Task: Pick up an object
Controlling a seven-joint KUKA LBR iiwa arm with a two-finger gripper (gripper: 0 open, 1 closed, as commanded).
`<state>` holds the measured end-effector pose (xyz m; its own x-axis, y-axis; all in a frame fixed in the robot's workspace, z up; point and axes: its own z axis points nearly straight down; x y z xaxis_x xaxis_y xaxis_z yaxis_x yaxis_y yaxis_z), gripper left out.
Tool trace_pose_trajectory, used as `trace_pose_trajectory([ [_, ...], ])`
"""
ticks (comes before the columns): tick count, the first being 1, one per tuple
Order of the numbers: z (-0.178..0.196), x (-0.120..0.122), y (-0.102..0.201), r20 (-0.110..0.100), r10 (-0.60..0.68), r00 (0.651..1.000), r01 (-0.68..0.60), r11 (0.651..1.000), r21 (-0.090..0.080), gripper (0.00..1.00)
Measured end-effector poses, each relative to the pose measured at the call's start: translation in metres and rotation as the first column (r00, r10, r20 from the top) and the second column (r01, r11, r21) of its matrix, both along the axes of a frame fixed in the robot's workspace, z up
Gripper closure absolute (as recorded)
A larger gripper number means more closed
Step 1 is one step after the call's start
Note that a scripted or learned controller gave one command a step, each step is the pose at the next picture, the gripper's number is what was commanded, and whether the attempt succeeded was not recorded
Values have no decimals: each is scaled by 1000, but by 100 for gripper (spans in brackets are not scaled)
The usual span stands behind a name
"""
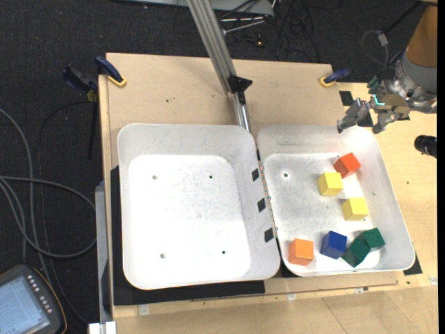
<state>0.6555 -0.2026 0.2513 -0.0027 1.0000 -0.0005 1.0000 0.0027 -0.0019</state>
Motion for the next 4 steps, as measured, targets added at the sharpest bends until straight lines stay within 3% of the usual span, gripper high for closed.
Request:
trace_pose_trajectory([
  [2,-123,-7,9,1,0,1000,0,1000,-1,0],
  [3,-130,-2,7,20,-2,1000,2,1000,-7,0],
  [4,-121,-2,7,22,0,1000,0,1000,-9,100],
])
